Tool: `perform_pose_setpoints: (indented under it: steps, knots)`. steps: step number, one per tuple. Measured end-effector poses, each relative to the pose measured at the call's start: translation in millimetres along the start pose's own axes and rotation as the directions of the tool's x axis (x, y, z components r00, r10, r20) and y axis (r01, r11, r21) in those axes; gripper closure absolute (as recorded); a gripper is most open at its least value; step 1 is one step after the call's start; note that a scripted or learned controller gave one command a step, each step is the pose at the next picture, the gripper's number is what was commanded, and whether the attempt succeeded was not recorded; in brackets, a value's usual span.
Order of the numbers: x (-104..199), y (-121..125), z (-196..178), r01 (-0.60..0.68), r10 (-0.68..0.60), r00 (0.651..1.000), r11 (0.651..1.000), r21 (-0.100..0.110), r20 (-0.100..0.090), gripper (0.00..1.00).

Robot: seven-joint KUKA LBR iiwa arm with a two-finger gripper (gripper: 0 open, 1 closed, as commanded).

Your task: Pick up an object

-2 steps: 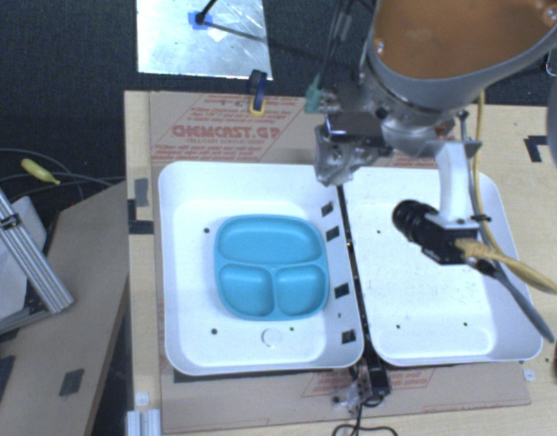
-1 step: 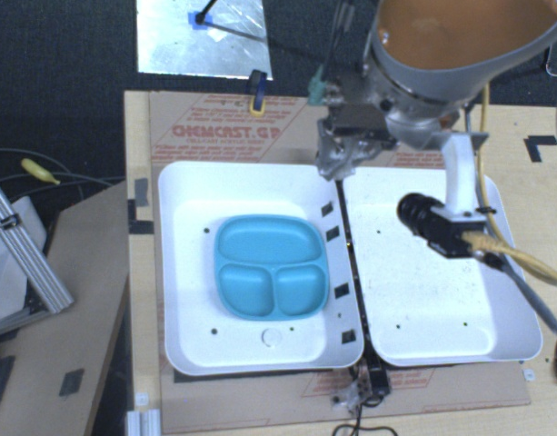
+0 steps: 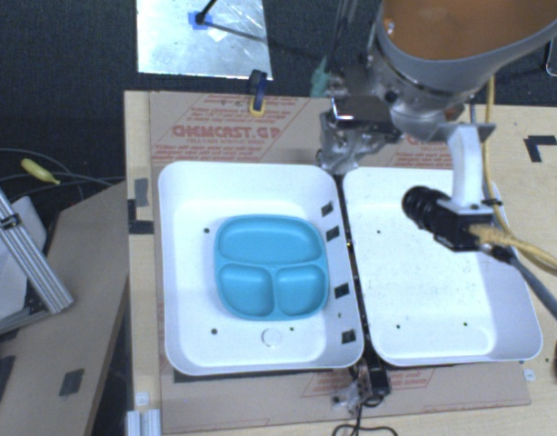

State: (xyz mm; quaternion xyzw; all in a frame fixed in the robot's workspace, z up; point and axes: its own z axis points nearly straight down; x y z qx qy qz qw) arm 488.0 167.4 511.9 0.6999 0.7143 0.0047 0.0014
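Observation:
A light blue plate [image 3: 269, 266] with three compartments lies flat in the middle of the left white bin [image 3: 183, 243]. My gripper [image 3: 340, 155] hangs over the back edge of the bench where the two bins meet, behind and to the right of the plate and well apart from it. The grey wrist and the orange band above it cover much of the gripper. I see nothing held in it.
The right white bin [image 3: 442, 316] lies beside the left one, with black clips [image 3: 337, 234] along the shared rim. A small pale disc [image 3: 273, 337] sits near the left bin's front. A yellow-handled clamp [image 3: 257, 94] stands at the bench's back edge.

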Motion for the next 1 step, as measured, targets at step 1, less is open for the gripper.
perform_pose_setpoints:
  steps: [1]
  knots:
    - [-0.1, 0.6, -11.0, 0.006, -0.006, 1.000, 1.000, -0.002, -0.001, 1.00]
